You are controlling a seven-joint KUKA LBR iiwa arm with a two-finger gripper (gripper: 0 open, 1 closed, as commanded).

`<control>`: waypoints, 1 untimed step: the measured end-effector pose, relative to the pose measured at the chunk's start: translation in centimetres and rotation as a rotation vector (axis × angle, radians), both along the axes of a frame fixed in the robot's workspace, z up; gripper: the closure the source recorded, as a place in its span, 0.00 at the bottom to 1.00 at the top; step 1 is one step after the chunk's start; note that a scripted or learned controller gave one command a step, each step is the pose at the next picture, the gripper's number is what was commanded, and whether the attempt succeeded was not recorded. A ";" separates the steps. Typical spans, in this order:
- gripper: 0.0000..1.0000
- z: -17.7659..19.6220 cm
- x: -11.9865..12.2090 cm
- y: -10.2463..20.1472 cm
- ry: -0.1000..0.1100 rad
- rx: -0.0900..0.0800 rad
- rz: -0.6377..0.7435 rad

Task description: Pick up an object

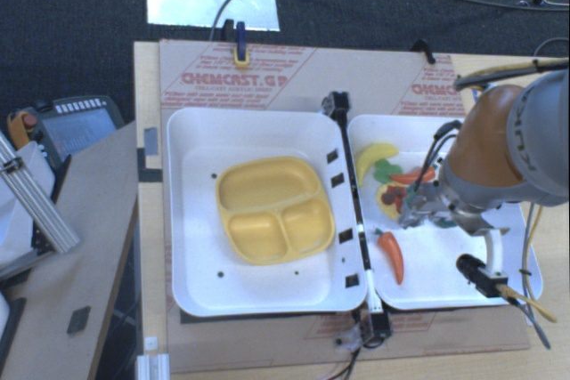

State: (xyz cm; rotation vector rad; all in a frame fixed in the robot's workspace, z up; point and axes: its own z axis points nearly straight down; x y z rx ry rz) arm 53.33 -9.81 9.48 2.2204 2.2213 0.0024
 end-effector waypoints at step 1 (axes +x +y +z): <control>1.00 5.8 -0.4 -0.8 -0.005 -0.002 -0.001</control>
